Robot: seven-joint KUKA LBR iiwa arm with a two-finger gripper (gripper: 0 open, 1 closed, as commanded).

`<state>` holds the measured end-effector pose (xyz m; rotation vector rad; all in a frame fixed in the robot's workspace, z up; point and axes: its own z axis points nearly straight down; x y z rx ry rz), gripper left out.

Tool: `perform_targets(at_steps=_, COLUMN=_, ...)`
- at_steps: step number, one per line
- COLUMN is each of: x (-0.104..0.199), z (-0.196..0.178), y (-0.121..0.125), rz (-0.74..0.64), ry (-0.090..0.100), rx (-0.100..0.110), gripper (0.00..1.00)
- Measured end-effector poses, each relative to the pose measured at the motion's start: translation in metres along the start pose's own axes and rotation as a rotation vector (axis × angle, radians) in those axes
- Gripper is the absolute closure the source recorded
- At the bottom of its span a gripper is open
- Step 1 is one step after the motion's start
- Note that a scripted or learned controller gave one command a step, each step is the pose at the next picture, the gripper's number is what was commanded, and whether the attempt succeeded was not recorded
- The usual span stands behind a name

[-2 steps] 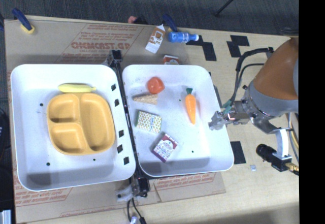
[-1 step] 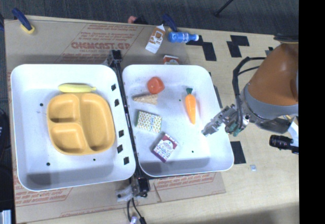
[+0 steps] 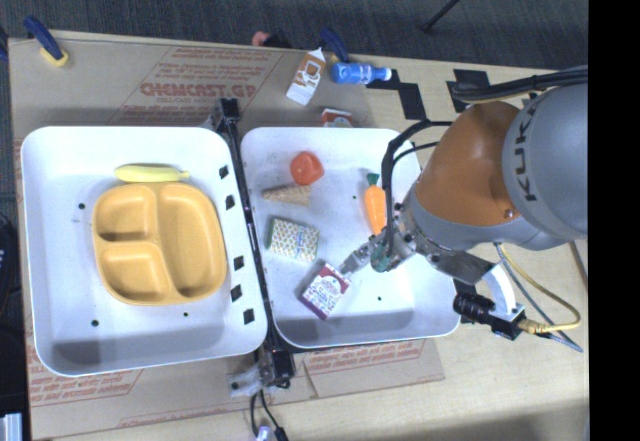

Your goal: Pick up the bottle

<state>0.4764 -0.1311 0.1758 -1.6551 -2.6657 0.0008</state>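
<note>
The camera view shows the gripper (image 3: 362, 259) low inside the right bin (image 3: 395, 321), reaching in from the right under the bulky grey wrist and the orange band (image 3: 470, 174) of the arm. Its tip points left and slightly down, ending just beside the upper right corner of a small purple-and-white packet (image 3: 323, 290) that lies tilted on the bin floor; whether the two touch is unclear, and whether the gripper is wide, narrow or closed cannot be told at this size. Just above the gripper an orange carrot (image 3: 374, 208) lies roughly upright along the bin, close against the arm's cabling. Left of the gripper sits a pale patterned block (image 3: 294, 239), and above that an ice-cream cone (image 3: 287, 194) lies on its side with a red tomato-like piece (image 3: 307, 168) just beyond it. The bottle (image 3: 354, 74), blue with a lighter cap end, lies on its side outside both bins, on the cardboard beyond the right bin's far edge, well apart from the gripper. Beside it on the cardboard is a small white-and-brown carton (image 3: 306, 78). The left bin (image 3: 60, 329) holds a yellow divided plate (image 3: 160, 241), with a banana (image 3: 151, 173) lying just beyond the plate's far rim.
</note>
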Motion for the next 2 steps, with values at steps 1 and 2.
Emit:
perform_targets(at_steps=1, x=-0.072, z=-0.029, y=-0.036, rz=0.081, ry=-0.002, rx=-0.001, gripper=1.00)
perform_targets(at_steps=2, x=-0.072, z=-0.163, y=-0.035, rz=0.196, ry=-0.004, rx=-0.003, gripper=1.00)
